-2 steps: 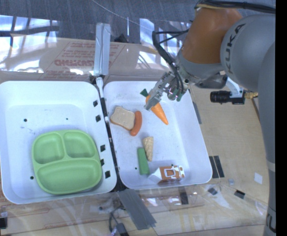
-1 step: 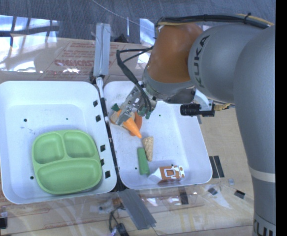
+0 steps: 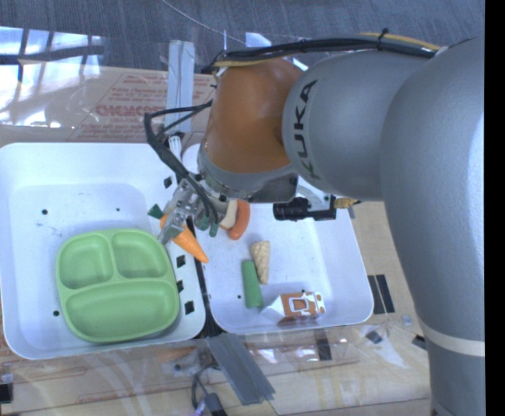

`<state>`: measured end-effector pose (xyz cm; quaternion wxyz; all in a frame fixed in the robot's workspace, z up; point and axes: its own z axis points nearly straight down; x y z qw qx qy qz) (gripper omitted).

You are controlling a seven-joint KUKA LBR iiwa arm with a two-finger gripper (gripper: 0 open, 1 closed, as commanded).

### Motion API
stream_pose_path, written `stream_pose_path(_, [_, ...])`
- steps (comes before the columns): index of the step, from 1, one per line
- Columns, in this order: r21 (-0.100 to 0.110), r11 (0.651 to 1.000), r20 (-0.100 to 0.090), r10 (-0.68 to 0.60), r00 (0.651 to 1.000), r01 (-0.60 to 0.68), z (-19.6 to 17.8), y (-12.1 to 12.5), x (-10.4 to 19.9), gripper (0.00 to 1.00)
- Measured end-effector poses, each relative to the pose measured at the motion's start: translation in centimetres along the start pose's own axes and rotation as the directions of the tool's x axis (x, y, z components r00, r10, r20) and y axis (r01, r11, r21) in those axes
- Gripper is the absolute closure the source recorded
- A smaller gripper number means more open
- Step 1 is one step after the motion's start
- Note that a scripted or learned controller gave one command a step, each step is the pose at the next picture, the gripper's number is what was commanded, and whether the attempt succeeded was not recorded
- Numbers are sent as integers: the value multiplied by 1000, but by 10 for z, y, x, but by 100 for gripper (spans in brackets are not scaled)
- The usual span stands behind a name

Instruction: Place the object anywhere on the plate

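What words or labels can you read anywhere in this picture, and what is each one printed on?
"KUKA": dark letters running down the grey arm, beside its orange band.
Red print on the clear plastic sheet behind the left bin: too blurred to read.
Markings on the small orange and white toy in the right bin: too small to read.
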<state>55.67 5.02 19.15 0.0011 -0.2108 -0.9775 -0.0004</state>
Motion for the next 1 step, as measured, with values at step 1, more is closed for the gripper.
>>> stream_pose_path(1, [1, 1000, 1, 3, 1000, -3, 0, -2, -1, 0])
